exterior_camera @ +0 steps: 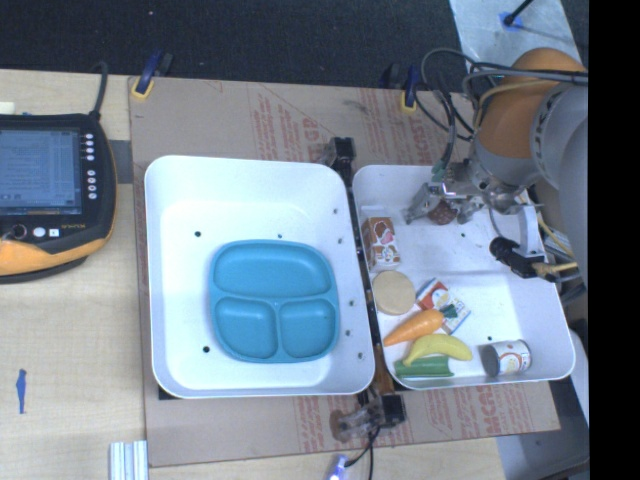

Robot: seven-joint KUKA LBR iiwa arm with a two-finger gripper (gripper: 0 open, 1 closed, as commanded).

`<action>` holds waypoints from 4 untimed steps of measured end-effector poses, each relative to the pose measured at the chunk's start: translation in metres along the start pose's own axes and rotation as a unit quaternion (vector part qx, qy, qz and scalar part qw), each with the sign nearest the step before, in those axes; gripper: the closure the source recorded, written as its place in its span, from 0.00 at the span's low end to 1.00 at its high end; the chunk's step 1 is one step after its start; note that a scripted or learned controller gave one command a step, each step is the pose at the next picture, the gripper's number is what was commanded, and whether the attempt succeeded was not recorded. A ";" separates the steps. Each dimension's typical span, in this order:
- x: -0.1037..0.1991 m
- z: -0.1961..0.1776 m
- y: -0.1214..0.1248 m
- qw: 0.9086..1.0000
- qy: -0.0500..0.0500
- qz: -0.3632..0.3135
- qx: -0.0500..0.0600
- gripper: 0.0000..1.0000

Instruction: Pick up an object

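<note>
Partly blurred, the tool [437, 208] hangs over the right bin [535, 313].

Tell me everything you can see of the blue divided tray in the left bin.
The blue divided tray is light blue, matte, plastic-looking, with rounded corners. It has three compartments: one long one across the far side and two smaller ones side by side on the near side. It lies flat and right way up on the floor of the left white bin, roughly central, clear of the bin's walls. Nothing sits in it or touches it besides the bin floor.
</note>
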State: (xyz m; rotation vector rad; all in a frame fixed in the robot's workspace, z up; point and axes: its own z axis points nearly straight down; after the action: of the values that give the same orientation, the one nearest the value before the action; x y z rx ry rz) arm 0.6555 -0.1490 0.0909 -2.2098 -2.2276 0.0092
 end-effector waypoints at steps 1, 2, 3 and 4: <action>-0.034 -0.054 0.000 1.000 0.001 0.003 -0.003 0.00; 0.006 -0.001 0.001 1.000 0.000 0.001 -0.001 0.00; -0.052 -0.082 0.000 1.000 0.000 0.003 -0.003 0.00; -0.033 -0.008 0.000 1.000 0.000 0.001 -0.001 0.00</action>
State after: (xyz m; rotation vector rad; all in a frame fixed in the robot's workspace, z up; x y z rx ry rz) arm 0.6558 -0.1817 0.0993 -2.2134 -2.2257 0.0061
